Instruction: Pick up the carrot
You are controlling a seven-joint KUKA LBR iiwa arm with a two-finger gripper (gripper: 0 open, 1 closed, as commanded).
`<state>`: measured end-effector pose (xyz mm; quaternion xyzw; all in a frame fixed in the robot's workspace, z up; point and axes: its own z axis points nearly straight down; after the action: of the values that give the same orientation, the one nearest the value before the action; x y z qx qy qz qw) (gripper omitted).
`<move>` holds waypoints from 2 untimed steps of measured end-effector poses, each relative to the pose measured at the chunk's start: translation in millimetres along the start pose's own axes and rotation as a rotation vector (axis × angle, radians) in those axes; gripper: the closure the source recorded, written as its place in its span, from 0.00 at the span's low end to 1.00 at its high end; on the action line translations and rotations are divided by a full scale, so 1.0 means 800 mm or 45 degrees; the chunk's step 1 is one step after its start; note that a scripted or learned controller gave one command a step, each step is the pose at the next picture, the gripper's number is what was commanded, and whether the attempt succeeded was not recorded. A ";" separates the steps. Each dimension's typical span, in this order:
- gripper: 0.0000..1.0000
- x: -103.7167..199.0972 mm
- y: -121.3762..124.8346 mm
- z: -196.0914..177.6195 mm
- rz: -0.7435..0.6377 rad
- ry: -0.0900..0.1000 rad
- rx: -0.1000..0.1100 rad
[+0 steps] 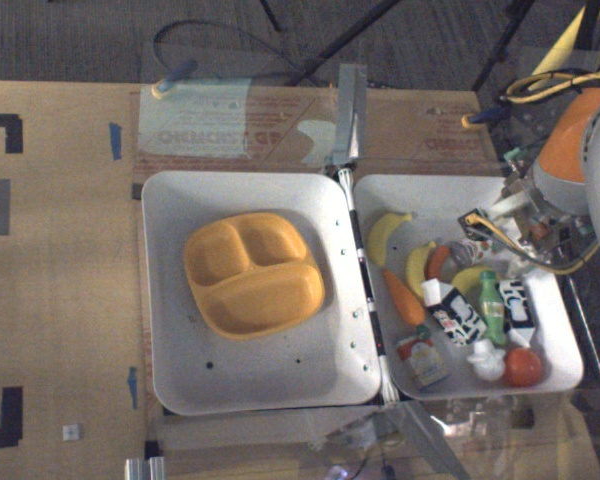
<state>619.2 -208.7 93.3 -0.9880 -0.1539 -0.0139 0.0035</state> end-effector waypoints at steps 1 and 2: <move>1.00 -0.004 0.001 -0.010 -0.003 -0.015 -0.001; 1.00 0.064 -0.049 -0.157 0.090 -0.032 -0.005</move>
<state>652.3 -157.1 220.5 -0.9929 -0.1187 -0.0017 0.0000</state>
